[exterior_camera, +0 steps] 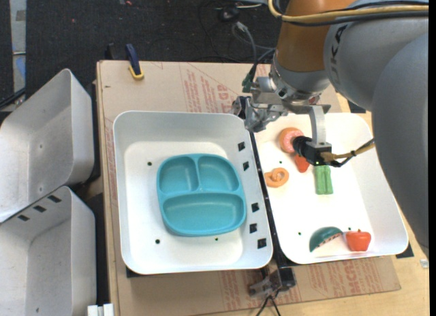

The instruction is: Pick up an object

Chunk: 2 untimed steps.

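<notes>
White bins, two, sit side by side on a brown board point(177, 83) over dark floor point(68, 8). The left bin point(126, 185) holds one teal divided plate point(201, 195), and the right bin point(354, 199) holds perhaps six small toys point(358, 240), one green block point(323, 180) among them. The gripper point(262, 114) hangs over their shared far rim; open or closed, I cannot tell.

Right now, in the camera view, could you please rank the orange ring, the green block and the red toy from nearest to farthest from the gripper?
1. Orange ring: left side of the right bin, just below the gripper.
2. Green block: middle of that bin.
3. Red toy: the bin's lower right corner.
</notes>
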Motion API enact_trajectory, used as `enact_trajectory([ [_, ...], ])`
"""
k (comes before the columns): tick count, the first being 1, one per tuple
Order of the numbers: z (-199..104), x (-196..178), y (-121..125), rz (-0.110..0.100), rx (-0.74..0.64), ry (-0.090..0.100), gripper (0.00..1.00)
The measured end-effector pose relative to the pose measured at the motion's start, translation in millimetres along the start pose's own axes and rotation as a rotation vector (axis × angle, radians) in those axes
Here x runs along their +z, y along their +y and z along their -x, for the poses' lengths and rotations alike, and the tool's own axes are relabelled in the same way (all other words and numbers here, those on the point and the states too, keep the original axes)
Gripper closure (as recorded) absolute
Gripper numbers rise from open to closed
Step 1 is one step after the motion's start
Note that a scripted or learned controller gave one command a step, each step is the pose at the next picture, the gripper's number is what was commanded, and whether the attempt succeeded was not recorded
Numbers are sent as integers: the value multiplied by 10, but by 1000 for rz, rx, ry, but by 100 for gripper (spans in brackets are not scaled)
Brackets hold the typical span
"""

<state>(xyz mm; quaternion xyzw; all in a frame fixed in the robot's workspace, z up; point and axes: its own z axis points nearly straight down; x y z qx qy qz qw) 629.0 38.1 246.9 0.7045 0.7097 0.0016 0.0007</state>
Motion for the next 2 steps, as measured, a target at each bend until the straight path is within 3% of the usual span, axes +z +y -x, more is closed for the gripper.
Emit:
enact_trajectory([
  [1,-603,145,154,-2,-1,0,100],
  [2,-562,136,151,-2,4,-2,0],
])
